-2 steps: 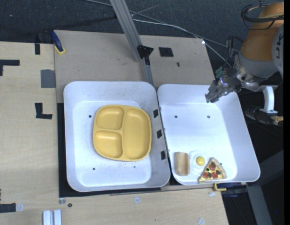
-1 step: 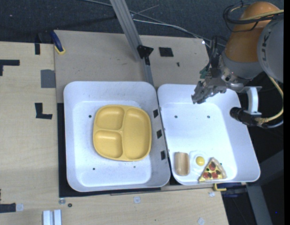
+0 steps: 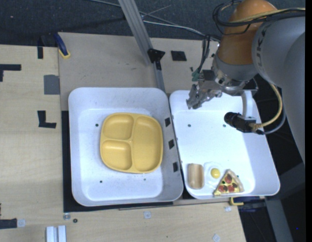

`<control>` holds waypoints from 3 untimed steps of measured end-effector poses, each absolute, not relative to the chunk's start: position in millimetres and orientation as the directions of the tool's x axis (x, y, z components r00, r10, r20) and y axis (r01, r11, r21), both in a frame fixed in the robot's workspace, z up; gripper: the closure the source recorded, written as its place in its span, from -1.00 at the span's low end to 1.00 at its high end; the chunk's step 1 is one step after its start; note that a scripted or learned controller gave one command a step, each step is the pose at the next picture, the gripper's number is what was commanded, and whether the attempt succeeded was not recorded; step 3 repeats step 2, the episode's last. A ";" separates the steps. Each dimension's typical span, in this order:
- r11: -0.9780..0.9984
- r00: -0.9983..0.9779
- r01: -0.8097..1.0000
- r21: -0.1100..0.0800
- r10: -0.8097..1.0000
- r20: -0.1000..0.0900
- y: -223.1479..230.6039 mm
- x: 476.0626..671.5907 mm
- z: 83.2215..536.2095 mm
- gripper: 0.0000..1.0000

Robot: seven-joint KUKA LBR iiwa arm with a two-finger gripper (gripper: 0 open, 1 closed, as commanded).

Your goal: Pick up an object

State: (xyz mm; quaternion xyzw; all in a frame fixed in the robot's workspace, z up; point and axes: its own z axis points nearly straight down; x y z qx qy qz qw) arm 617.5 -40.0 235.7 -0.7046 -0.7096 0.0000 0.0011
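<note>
My gripper (image 3: 194, 101) hangs over the far left corner of the right bin (image 3: 221, 135), its fingertips close together with nothing seen between them. At the near edge of that bin lie three small toy foods: a tan bread piece (image 3: 195, 176), a fried egg (image 3: 214, 173) and a pizza slice (image 3: 228, 183). They are well in front of the gripper, apart from it. A yellow divided plate (image 3: 131, 142) lies in the left bin (image 3: 85, 135).
A slanted metal post (image 3: 141, 29) rises behind the bins. A black cable fitting (image 3: 239, 121) with a yellow hose hangs off the arm over the right bin. Tape marks dot the wooden bench at left.
</note>
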 end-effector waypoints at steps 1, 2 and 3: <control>0.006 -0.006 1.000 -0.003 1.000 0.001 7.5 610.0 227.1 1.00; 0.006 -0.006 1.000 -0.001 1.000 0.001 57.8 621.4 222.0 1.00; 0.006 -0.006 1.000 -0.001 1.000 0.001 57.8 621.4 222.0 1.00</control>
